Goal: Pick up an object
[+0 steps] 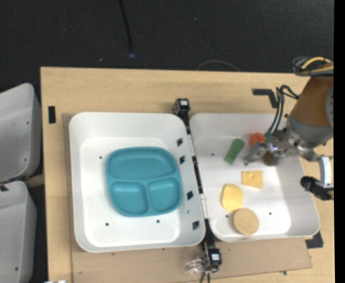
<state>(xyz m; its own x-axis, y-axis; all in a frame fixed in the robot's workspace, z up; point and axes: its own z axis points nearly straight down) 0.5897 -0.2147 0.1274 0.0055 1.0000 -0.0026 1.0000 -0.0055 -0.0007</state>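
Gripper (265,152) beside green block (234,151), block's long axis diagonal

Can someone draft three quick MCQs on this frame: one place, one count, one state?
1. Where does the teal divided tray lie?
A. left bin
B. right bin
C. bare bench

2. How many loose items lie in the right bin?
A. two
B. five
C. eight

3. How does the green block lie?
A. on the tan disc
B. flat on the bin floor
C. inside the tray

Key: 1 A, it sits mid left bin. 2 B: green, orange, two yellow, tan. 3 B, it rests apart from the other pieces.
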